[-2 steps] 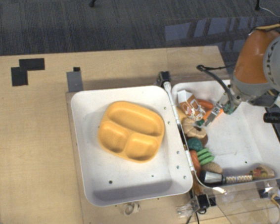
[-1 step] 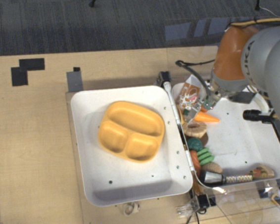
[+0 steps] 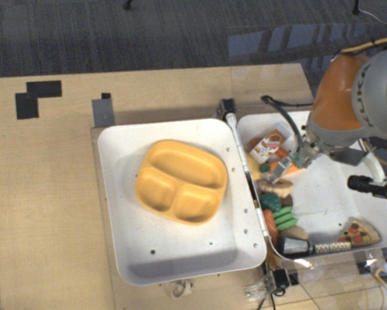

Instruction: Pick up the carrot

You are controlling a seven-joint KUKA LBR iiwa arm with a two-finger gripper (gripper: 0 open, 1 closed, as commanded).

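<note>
The carrot (image 3: 292,169) shows as a small orange piece with a green end in the left part of the right bin (image 3: 336,201), just below a red and white packet (image 3: 268,146). My gripper (image 3: 281,168) reaches in from the right and is low over the carrot, covering most of it. The grey tip lies right against the orange piece. Above the gripper sits the arm's orange band (image 3: 339,101).
Below the gripper, a pile of toy food lines the right bin's left wall: a brown piece (image 3: 276,187), green and orange pieces (image 3: 281,216), and a black item (image 3: 294,245). A pizza slice (image 3: 357,233) lies front right. The left bin (image 3: 132,254) holds a yellow divided tray (image 3: 180,180).
</note>
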